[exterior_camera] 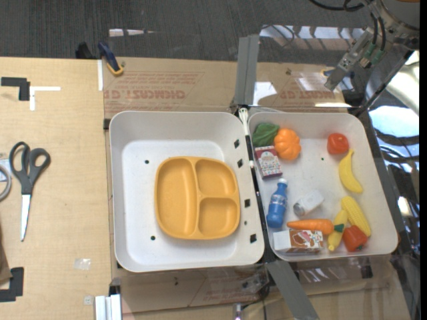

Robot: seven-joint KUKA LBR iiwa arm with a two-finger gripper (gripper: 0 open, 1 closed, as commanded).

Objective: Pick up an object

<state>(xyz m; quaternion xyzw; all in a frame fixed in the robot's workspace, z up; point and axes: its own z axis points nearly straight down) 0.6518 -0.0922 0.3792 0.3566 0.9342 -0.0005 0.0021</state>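
Hovering at 1 o'clock, grey two-finger gripper [341, 69] is above right white bin [373, 179]; jaw state: cannot tell. Nothing picked; yellow plastic banana [349, 173] at bin's 3 o'clock.

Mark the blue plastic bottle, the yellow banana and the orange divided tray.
blue plastic bottle [277, 204], camera view, middle of its body
yellow banana [349, 173], camera view, middle of its curve
orange divided tray [175, 197], camera view, large left compartment

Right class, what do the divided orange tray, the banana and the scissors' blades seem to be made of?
Divided orange tray: probably moulded plastic, going by its smooth, even colour and soft sheen.
Banana: likely plastic toy food, uniform yellow with no blemishes.
Scissors: the blades look like bare grey metal, the handles like dark plastic.
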